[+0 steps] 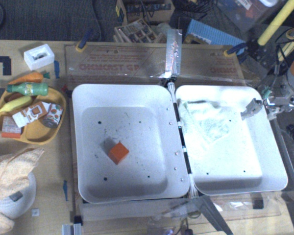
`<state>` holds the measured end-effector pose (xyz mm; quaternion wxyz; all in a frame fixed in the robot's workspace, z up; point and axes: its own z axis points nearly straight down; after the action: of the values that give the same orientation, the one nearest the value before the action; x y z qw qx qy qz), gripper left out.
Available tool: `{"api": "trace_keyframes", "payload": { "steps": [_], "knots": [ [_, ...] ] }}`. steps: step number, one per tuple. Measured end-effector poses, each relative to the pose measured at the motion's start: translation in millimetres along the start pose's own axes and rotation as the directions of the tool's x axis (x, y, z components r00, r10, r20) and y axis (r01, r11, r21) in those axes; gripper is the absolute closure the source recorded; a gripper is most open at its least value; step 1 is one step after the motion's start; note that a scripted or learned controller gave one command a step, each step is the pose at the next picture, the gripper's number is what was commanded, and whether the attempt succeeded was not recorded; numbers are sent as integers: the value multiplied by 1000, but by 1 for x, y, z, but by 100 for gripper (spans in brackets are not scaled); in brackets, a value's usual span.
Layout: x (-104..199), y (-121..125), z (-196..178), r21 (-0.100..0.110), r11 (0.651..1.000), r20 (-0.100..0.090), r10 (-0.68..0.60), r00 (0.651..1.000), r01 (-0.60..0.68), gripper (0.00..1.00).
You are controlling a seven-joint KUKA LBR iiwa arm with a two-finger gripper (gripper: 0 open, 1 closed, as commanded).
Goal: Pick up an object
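Your pincer (258, 106) sits at the right rim of the right bin (272, 173), small and partly cut off by the frame's edge; you cannot tell how it stands, wide or narrow, and nothing shows in its grasp. A grey fingertip pokes in over the bin's upper right corner. Under it the bin floor is washed out by glare, with a faint crumpled, clear sheet (210, 126) hard to make out. Well apart, in the left bin (88, 180), the orange block (119, 152) lies near the middle, untouched. Left of the bins, a yellow bowl (36, 136) holds toy food.
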<state>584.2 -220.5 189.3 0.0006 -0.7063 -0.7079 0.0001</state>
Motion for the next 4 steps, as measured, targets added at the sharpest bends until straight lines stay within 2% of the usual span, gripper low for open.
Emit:
{"api": "trace_keyframes", "payload": {
  "steps": [1,2,3,4],
  "knots": [
    [78,13,-70,-4,958,2,287,958,-287,0],
    [95,75,82,0,1000,1,-25,1000,25,0],
    [96,77,71,-3,1000,3,-27,1000,27,100],
    [40,83,-9,-5,999,3,-48,999,48,100]
  ]
}}
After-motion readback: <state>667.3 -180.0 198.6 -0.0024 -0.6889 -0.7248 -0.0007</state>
